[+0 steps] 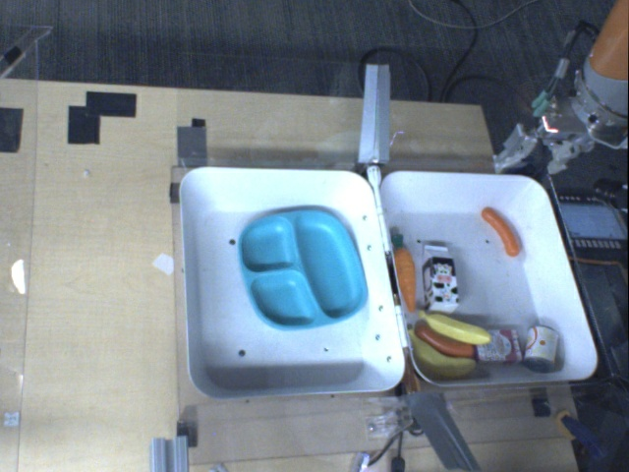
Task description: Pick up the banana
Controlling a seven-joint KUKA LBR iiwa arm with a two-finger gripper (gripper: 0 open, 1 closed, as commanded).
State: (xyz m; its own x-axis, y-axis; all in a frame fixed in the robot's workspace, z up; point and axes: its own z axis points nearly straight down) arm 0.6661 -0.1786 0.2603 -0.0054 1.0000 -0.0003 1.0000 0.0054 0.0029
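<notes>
Banana [455, 328] at right bin [550, 200] front-left corner; gripper [546, 147] open, empty, well apart, beyond far-right rim.

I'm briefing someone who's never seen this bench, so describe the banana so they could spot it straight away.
Look in the right-hand white bin, at its near left corner. The banana lies there, long and bright yellow, on top of a red sausage. The carrot along the wall is orange, the sausage farther back reddish.

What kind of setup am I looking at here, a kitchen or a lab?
Most likely a robotics lab bench: two white bins fixed side by side, toy food like the banana, and loose cables on carpeted floor.
</notes>
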